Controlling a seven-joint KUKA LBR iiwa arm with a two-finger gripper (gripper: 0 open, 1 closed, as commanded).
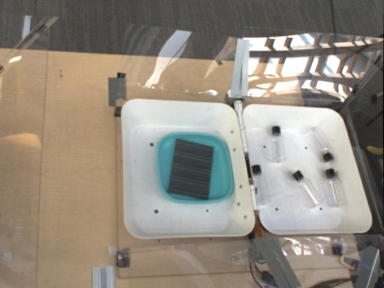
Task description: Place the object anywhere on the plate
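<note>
Wooden desk (60, 161), left white bin (138, 215) holding a teal plate (223, 161), dark ribbed rectangular object (191, 168) lying flat on the plate, right white bin (354, 215) holding several clear vials with black caps (276, 141), scattered apart

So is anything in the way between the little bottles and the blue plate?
Only the bin walls. The small clear vials lie in the right bin; the teal plate sits in the left bin, and the two rims meet between them. A dark ridged block already covers most of the plate.
</note>
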